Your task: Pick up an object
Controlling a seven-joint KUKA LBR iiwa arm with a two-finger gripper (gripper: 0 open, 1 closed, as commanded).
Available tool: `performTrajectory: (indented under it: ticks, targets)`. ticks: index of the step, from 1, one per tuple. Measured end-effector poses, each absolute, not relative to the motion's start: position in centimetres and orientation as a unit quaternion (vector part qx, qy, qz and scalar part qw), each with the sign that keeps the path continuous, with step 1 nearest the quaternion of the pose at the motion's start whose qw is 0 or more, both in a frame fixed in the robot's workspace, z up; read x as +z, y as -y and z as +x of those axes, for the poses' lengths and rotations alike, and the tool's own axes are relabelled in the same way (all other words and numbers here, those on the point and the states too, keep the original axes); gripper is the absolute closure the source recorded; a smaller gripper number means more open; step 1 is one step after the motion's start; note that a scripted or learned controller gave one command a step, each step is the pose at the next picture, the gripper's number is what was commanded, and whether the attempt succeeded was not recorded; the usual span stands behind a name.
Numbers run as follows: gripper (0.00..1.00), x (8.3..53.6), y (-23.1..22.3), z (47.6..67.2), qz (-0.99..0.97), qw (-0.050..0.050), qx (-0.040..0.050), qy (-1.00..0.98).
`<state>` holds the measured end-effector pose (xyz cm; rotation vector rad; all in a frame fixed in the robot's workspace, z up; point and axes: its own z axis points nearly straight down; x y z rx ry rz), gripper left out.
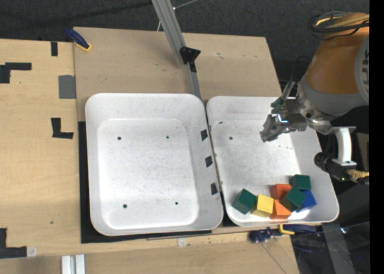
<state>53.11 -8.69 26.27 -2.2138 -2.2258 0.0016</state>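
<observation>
Several small blocks lie clustered in the near right corner of the right bin (pixel 252 153): a dark green block (pixel 244 200), a yellow block (pixel 263 205), orange blocks (pixel 279 192), another green block (pixel 299 181) and a blue block (pixel 308 199). My gripper (pixel 271 130) hangs over the far right part of the right bin, well above and behind the cluster, under the orange band of the arm. Nothing shows between its fingers.
The left bin (pixel 147 162) sits beside the right one on the wooden bench. A slanted metal pole (pixel 170 18) with a black clamp rises behind the bins. A blue and yellow clip (pixel 78 39) lies at the bench's far left.
</observation>
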Motion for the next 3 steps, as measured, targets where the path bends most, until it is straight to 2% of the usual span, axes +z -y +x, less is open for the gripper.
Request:
performTrajectory:
  ticks: [1,2,3]
  targets:
    - [1.0,26.5,3.6,54.6,-0.705,0.001,-0.0002,0.71]
    - [1.0,25.0,-1.0,55.0,-0.705,0.002,0.0012,0.709]
    - [1.0,23.4,-6.1,57.3,-0.705,0.001,0.0007,0.709]
